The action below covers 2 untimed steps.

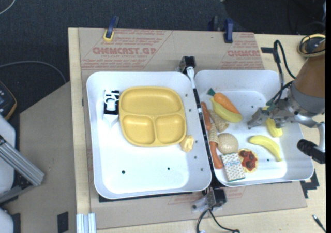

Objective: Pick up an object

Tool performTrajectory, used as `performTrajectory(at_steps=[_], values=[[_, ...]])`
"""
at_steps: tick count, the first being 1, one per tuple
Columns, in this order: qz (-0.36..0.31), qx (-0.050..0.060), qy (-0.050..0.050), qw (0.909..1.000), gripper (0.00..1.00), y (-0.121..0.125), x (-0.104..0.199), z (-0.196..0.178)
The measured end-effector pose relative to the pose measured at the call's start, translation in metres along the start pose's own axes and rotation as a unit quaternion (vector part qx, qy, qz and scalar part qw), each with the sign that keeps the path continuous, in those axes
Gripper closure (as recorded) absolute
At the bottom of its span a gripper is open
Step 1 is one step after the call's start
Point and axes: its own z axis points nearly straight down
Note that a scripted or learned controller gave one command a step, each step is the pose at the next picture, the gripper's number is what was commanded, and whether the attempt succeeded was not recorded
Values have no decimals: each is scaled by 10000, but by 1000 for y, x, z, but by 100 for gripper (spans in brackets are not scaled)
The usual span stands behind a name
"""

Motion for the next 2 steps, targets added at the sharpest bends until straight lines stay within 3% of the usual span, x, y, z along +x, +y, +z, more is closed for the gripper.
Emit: performTrajectory(at_steps=[1, 2], values=[[3, -90, -47, 9999, 0, 5, -3, 23], [6, -128, -62, 9999, 100, 6, -4, 9]])
